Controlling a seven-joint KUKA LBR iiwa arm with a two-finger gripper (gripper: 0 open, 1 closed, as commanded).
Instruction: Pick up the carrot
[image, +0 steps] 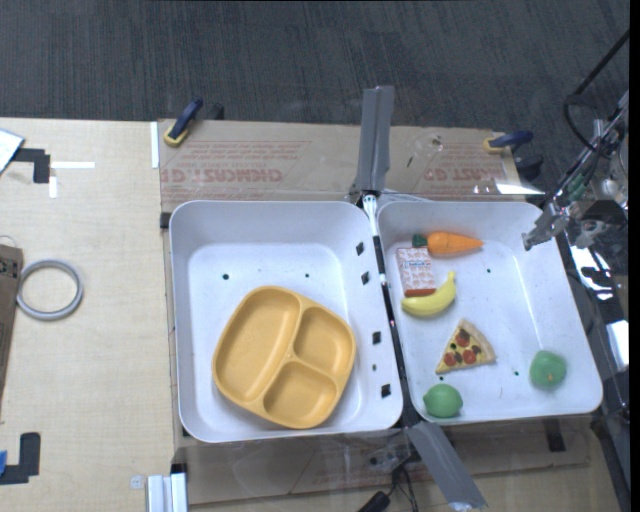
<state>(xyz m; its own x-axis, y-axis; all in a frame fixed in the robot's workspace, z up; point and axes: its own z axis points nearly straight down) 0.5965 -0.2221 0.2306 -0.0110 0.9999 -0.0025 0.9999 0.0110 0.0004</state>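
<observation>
- The carrot (453, 242) lies flat in the right bin (575, 320), near that bin's 11 o'clock corner, its orange body pointing toward 3 o'clock and its green end toward 9 o'clock.
- Just at 7 o'clock of the carrot is a small red-and-white carton (414, 268), lying flat; the two look close but apart.
- A banana (431, 299) lies at 6 o'clock of the carton, touching or nearly touching its lower edge; I cannot tell which.
- A pizza slice (465, 349) sits near the middle of the right bin, at 5 o'clock of the banana and apart from it.
- One green ball (442, 401) rests at the bin's 7 o'clock corner, against the lower wall.
- A second green ball (547, 369) sits near the 5 o'clock corner, well apart from the first.
- The claw (545, 229) is at the right bin's 2 o'clock rim, well away from the carrot at its 3 o'clock side; whether it is wide or narrow I cannot tell, since cables and metal parts crowd it. Nothing is seen held in it.
- The left bin (200, 300) holds a yellow plate (285, 357) with three compartments, lying toward the bin's 5 o'clock part.
- On the tabletop (90, 380) at 9 o'clock of the left bin lies a tape roll (48, 289).
- Blue clamps (184, 119) hold the cardboard (270, 160) at 12 o'clock of the bins.
</observation>
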